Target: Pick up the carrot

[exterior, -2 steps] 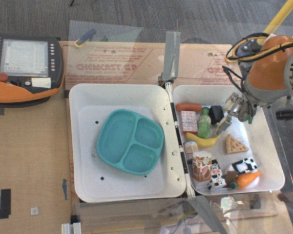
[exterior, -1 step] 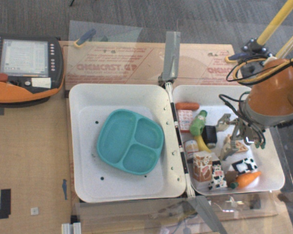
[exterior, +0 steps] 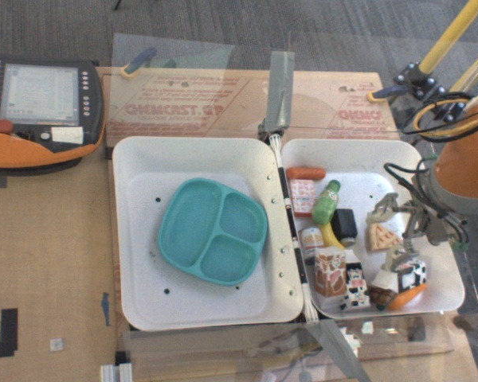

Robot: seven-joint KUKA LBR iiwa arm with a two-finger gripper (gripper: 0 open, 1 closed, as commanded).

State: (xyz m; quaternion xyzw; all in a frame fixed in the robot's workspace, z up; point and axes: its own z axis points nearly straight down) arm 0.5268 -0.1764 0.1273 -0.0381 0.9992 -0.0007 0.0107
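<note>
The carrot (exterior: pixel 406 295) is a small orange piece lying at the front right corner of the right bin (exterior: pixel 446 297), beside a black-and-white spotted carton (exterior: pixel 413 274). My gripper (exterior: pixel 400 231) hangs over the right side of that bin, a little behind the carrot and apart from it. It sits right next to a tan pizza wedge (exterior: pixel 380 236). The grey arm with its orange band (exterior: pixel 464 168) reaches in from the right.
The right bin is crowded: a red sausage (exterior: pixel 306 173), red box (exterior: pixel 302 196), green bottle (exterior: pixel 327 201), banana (exterior: pixel 331 236), black block (exterior: pixel 344 224), brown carton (exterior: pixel 330 271) and cow-print carton (exterior: pixel 354 286). A teal divided plate (exterior: pixel 213 231) lies in the left bin (exterior: pixel 135 213).
</note>
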